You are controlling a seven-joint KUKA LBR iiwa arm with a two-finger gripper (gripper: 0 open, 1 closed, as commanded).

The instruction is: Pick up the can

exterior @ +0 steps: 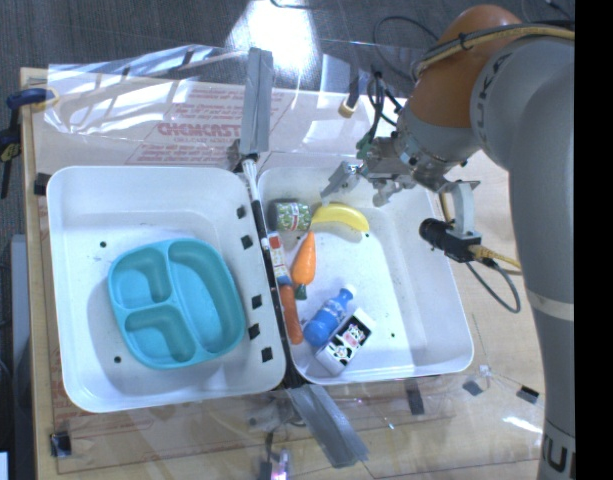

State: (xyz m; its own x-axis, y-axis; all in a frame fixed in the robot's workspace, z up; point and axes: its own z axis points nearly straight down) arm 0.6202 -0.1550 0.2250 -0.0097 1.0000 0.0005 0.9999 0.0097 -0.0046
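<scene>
The can (291, 214) is a small green one lying on its side at the back left of the right bin (426, 298), close to the divider. My gripper (361, 187) hangs over the back of that bin, up and to the right of the can and just above the banana (342, 218). Its two fingers (337, 180) are spread apart with nothing between them, so it is open. The can lies apart from the gripper.
An orange carrot (304, 257), a blue bottle (328, 315), a black-and-white carton (347, 340) and an orange pen (289, 313) also lie in the right bin. A blue divided plate (174, 303) sits in the left bin (76, 228). Cables (496, 268) trail along the arm's right side.
</scene>
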